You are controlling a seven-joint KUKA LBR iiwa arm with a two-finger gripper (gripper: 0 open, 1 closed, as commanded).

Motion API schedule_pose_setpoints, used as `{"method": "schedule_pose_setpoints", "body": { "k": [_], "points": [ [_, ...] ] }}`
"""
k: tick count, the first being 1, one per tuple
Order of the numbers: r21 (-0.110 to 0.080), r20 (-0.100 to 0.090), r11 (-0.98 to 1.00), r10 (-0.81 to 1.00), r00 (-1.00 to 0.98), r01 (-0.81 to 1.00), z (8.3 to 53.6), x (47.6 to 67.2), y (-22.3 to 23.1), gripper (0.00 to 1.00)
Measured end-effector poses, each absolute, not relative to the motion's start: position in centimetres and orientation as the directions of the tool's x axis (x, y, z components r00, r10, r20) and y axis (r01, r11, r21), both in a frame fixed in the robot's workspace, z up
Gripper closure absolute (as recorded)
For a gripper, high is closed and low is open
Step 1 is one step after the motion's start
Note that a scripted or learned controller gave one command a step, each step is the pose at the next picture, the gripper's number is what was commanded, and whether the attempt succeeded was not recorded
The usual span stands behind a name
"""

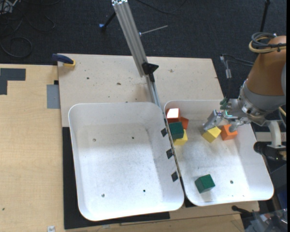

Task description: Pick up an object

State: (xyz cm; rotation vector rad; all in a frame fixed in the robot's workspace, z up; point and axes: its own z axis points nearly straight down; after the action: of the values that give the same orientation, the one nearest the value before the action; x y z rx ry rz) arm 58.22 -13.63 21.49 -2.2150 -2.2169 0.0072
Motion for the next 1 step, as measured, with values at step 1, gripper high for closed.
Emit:
{"method": "schedule_pose_setpoints", "body": {
  "k": [1],
  "points": [
    [-0.003,0.001,-0.001,1.0,0.001,1.0,21.77,58.3,-13.71,0.0]
  ]
}}
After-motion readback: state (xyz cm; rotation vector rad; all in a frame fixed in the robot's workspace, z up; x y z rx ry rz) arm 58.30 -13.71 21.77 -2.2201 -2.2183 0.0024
